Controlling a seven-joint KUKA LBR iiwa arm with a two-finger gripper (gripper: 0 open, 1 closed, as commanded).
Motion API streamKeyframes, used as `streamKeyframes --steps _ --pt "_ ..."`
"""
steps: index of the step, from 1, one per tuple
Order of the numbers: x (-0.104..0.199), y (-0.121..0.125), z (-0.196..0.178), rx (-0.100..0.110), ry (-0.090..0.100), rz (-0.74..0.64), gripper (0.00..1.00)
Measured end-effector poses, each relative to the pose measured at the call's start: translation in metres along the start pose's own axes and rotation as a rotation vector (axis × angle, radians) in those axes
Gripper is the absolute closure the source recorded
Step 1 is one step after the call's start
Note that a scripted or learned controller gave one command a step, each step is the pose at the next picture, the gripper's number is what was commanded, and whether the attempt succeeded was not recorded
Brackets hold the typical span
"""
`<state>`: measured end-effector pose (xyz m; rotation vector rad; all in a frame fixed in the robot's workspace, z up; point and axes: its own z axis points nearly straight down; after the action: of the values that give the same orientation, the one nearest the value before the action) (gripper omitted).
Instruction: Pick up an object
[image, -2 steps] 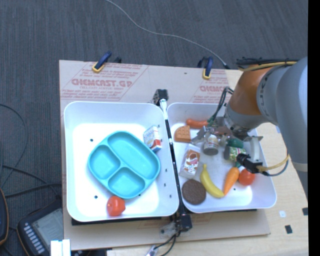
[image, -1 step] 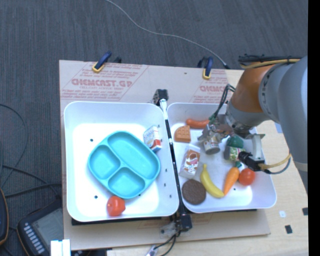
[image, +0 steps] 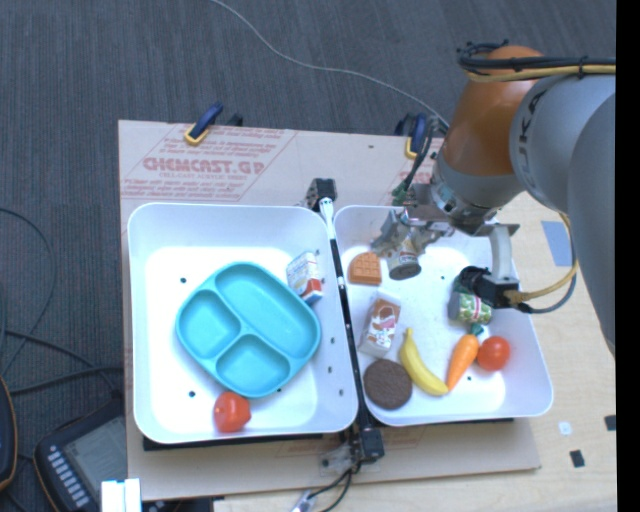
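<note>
Your gripper (image: 405, 240) hangs over the back-left part of the right bin (image: 530, 400), w/ the arm coming in from the right. Fingers (image: 385, 238) look a bit spread, nothing b/w them, so treat it as parted and empty. A small dark round thing (image: 404, 266) sits just under the tips; can't tell if it's gripper hardware or an object.

Nearest pick is the waffle (image: 366, 268), just left of the tips near the bin's inner wall. Next out: packet (image: 381, 327), banana (image: 421, 365), cookie (image: 387, 384), carrot (image: 461, 360), tomato (image: 493, 352), green can (image: 470, 307) by the cable.

Left bin (image: 140, 300) holds a blue plate (image: 247, 328), a small carton (image: 306, 275) at its edge and a red fruit (image: 231, 411).

For a good grab: go for the waffle, prob. the shortest move. It's flat, so you'll need to come straight down and straddle its narrow width. Watch the wall on its left; a finger may catch there. If it's too flat, the can is prob. easier.
</note>
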<state>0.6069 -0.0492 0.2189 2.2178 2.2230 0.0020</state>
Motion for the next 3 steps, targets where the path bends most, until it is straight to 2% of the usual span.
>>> streamKeyframes --steps 1,2,3 --pt "0.0 0.0 -0.009 0.002 -0.001 0.0 1.0" --pt "0.021 -0.09 0.017 0.005 0.0 0.002 1.0" --pt "0.021 -0.089 0.007 0.004 0.0 0.003 1.0"
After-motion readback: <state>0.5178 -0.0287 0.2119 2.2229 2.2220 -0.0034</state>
